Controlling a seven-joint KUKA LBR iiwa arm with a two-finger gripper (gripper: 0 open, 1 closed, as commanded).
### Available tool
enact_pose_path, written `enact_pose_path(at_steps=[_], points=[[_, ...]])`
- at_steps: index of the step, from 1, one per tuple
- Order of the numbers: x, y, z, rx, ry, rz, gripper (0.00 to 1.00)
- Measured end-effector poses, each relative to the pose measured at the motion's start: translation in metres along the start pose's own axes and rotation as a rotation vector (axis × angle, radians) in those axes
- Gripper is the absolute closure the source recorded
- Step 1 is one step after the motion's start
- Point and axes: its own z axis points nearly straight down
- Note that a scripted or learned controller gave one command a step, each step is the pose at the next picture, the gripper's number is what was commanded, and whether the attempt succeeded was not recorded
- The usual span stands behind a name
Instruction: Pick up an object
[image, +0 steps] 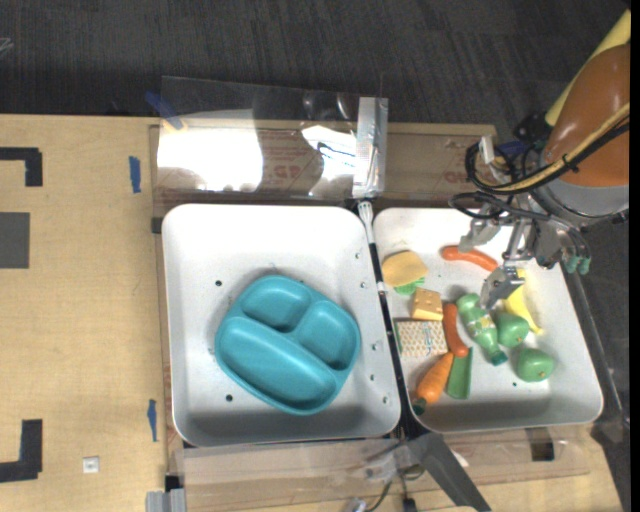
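Observation:
The right bin (585, 395) holds a pile of toy food. My gripper (505, 283) hangs low over the pile's right part, reaching in from the upper right. Directly beneath and beside it lies a yellow piece (524, 308), with green pieces (480, 325) touching its left side. A round green fruit (533, 365) sits lower right. An orange-red pepper (470, 256) lies just left of the wrist. Further left are a burger (404, 268), a cheese wedge (428, 304), a cracker (421, 338), a carrot (434, 377) and a green stick (460, 375).
In the left bin (190, 250) a teal divided plate (288, 342) rests near the middle. A clear plastic sheet (260, 150) and a taped strip (370, 145) lie behind the bins. Cables (500, 170) trail off the arm above the right bin's back edge.

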Motion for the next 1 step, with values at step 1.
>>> enact_pose_path(at_steps=[1], points=[[0.0219,-0.0236,0.0928,-0.001,0.007,-0.019,0.00]])
